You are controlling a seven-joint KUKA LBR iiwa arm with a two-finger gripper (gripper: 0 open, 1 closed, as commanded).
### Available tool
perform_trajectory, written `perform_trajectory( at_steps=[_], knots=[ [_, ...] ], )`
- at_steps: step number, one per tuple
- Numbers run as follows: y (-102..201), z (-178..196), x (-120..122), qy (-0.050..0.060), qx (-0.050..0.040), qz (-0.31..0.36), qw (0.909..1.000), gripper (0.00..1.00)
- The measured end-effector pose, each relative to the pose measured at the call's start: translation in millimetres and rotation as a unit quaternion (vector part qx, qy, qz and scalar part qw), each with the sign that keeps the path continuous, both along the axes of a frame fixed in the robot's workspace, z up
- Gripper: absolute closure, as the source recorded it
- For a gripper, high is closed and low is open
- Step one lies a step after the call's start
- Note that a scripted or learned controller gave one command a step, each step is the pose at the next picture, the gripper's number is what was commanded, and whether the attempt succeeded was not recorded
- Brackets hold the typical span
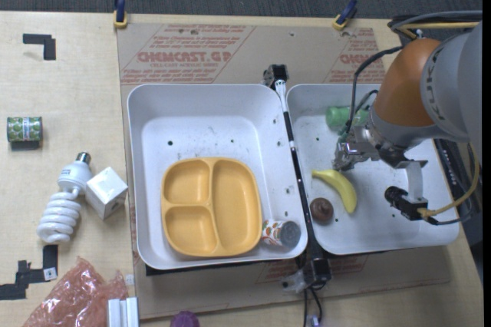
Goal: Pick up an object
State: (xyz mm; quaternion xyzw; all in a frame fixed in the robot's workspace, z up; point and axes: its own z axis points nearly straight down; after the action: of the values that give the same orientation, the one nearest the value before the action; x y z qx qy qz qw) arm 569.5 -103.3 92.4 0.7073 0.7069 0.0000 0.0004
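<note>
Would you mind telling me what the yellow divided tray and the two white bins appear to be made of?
The yellow divided tray looks like moulded plastic with a matte finish: uniform colour, rounded compartment walls, no glare. The left white bin and right white bin seem to be thin, smooth plastic with soft sheen and rounded rims, though coated metal cannot be excluded.

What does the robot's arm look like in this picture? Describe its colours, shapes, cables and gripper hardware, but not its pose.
The arm is thick and rounded, with smooth grey casing and a broad orange band above the wrist. Thin black cables loop along its side, and a yellowish hose runs by its lower edge. The gripper is small, metallic and boxy, silver-grey with dark parts. No lettering can be made out on it.
</note>
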Motion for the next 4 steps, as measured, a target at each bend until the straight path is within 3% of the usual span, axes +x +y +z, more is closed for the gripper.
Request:
perform_trajectory(
  at_steps=[1,2,3,4],
  knots=[
    [-1,0,-75,0.001,0.0004,-0.001,1.0000,0.00],
    [-2,10,-73,-0.001,0.0001,-0.001,1.0000,1.00],
    [48,100,10,0.000,-0.0003,0.001,1.0000,1.00],
    [48,100,10,0.000,-0.0003,0.001,1.0000,0.00]
  ],
)
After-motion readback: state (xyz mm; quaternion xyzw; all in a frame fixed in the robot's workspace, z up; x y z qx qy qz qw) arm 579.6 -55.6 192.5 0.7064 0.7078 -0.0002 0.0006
